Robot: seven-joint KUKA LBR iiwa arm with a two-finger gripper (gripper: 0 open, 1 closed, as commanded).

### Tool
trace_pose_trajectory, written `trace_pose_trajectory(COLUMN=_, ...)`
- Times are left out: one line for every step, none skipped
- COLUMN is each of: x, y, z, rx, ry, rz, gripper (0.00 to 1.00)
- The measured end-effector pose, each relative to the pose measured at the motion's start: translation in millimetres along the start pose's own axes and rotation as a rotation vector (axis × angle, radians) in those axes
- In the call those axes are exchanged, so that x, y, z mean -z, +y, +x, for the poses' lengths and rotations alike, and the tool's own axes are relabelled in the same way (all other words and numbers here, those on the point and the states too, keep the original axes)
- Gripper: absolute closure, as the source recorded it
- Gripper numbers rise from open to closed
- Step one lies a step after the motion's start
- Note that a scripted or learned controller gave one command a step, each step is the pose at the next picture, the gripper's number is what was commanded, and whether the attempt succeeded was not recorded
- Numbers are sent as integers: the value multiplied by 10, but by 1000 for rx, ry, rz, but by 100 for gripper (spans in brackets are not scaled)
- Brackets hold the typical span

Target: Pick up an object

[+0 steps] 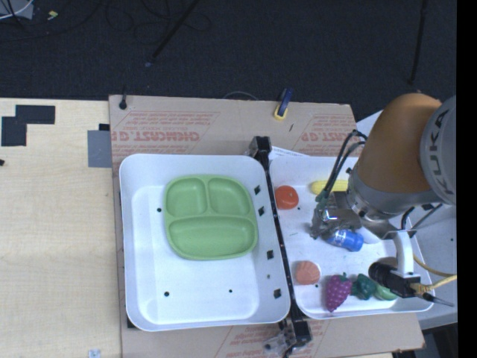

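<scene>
Your gripper (322,224) is low in the right bin (298,176), the blue bottle (346,239) just beside it; finger state I cannot tell.

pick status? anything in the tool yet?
Done: the arm has reached into the right bin, and the tool sits low beside the blue object. In hand: nothing visibly gripped; the toys all lie on the bin floor, including the orange piece, purple grapes and peach piece. Left: close on an object and lift it. The green plate sits in the left bin.
</scene>
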State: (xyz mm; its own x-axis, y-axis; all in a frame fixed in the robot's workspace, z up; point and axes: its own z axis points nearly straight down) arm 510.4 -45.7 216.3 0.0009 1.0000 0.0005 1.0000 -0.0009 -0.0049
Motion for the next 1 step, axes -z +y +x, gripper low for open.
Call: trace_pose_trajectory(x=48, y=-56, z=-65, rx=0, ry=0, rz=-1, gripper=100)
